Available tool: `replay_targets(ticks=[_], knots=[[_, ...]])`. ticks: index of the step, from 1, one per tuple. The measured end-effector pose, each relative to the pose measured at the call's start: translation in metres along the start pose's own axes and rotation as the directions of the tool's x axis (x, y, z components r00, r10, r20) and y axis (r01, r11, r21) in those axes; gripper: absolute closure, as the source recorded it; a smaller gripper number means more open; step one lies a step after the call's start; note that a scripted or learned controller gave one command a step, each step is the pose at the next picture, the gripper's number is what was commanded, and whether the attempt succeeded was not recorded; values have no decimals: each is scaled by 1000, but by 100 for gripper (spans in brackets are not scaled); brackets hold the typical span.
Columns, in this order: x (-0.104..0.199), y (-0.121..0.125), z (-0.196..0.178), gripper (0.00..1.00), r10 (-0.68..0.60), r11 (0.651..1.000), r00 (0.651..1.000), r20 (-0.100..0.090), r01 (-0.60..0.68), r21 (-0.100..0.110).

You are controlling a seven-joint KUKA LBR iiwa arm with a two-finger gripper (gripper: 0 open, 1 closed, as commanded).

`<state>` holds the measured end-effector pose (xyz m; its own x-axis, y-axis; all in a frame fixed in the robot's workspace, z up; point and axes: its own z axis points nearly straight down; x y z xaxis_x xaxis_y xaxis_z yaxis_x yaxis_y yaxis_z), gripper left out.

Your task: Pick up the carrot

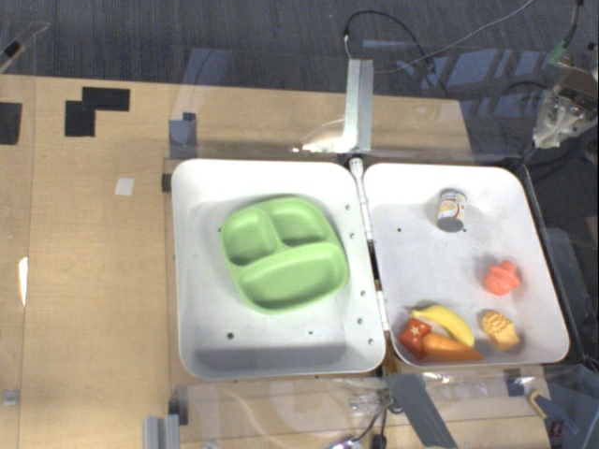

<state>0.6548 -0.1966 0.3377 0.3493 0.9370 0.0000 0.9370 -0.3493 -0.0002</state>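
On the desk (94, 279) we see two white bins side by side. The left bin (201, 335) holds a green divided plate (284, 253), lying flat near its middle. The right bin (412, 204) holds the rest. In its near left corner we find a red piece (415, 329), a banana (445, 322) and the carrot (449, 348) bunched together: the carrot lies along the near wall, touching the red piece at its left end, with the banana just behind it. A yellow-brown lumpy toy (498, 328) sits just right of the banana. Farther back, a red-orange toy (504, 278) rests near the right wall, and a small can (452, 210) stands toward the far side. At the top right, past the bins, we see what looks like the claw (562, 124); we cannot tell whether it is spread or pressed together.
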Motion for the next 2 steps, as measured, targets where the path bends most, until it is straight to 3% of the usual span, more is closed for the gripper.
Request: replay_targets(ticks=[1, 2], knots=[[6, -4, -95, 100, 504, 864, 864, 0, -504, -1], [6, -2, -75, 100, 845, 536, 536, 1, -845, 1]])
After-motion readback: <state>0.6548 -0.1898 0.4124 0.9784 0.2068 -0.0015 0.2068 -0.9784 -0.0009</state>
